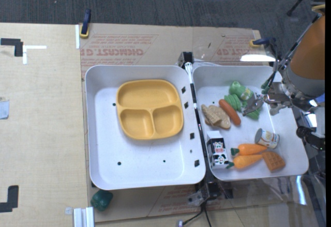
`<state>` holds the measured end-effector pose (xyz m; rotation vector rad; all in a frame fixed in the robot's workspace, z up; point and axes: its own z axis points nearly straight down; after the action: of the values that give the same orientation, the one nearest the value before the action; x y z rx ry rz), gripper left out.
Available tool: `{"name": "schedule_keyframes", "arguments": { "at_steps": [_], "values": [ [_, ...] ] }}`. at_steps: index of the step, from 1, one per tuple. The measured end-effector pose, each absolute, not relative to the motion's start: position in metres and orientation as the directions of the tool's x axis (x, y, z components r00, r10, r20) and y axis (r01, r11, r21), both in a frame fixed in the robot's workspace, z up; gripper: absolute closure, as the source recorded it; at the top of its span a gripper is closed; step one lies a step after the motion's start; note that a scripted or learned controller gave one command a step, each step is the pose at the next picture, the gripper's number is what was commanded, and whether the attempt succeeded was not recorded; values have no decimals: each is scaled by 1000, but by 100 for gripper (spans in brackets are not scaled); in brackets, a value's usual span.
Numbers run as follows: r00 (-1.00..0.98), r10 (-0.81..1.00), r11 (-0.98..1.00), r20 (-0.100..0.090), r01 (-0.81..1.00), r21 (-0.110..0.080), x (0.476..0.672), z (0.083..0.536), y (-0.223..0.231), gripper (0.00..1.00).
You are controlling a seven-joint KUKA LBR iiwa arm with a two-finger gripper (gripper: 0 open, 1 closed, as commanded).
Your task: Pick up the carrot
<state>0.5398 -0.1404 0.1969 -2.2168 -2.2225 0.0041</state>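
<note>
Pale wooden bench (41, 133) carries a sheet of brown cardboard (134, 45) with two shallow white plastic bins side by side on it.

Left white bin (103, 169): holds one yellow three-compartment plastic plate (150, 108), set toward the bin's far edge, all compartments bare.

Right white bin (289, 164): holds the small items. Grey arm with orange band (310, 55) enters over this bin's right edge. Its two-finger metal gripper (257, 103) sits low over the far half of the bin, just beside the green leafy toy vegetable (236, 94); fingers appear slightly parted, nothing visibly between them.

Items in the right bin, larger to smaller:
- Two orange toy carrots with green tops lie near the bin's near edge, touching each other: one (252, 148) farther from the edge, one (247, 161) closer to it. Both well apart from the gripper.
- Slim red-orange carrot-like piece (230, 111) lies at a slant mid-bin, between the green vegetable and the bread.
- Brown toy bread slice (215, 116), near the left edge.
- Brown waffle-patterned square (273, 161), near-right corner, touching the carrot tips.
- White carton with black cow print (218, 151), near-left corner.
- Small tin can (267, 139), on its side near the right edge.

Dark green object (102, 199) rests on the bench off the left bin's near-left corner.
</note>
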Motion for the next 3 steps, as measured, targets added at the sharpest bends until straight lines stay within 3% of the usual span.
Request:
{"name": "schedule_keyframes", "arguments": {
  "at_steps": [1,2,3],
  "values": [
    [-121,993,121,-8,992,21,485,124,-158,0],
    [-480,876,482,-52,875,36,492,111,-137,0],
    [-679,732,681,-59,732,25,493,111,-147,0]
  ]
}}
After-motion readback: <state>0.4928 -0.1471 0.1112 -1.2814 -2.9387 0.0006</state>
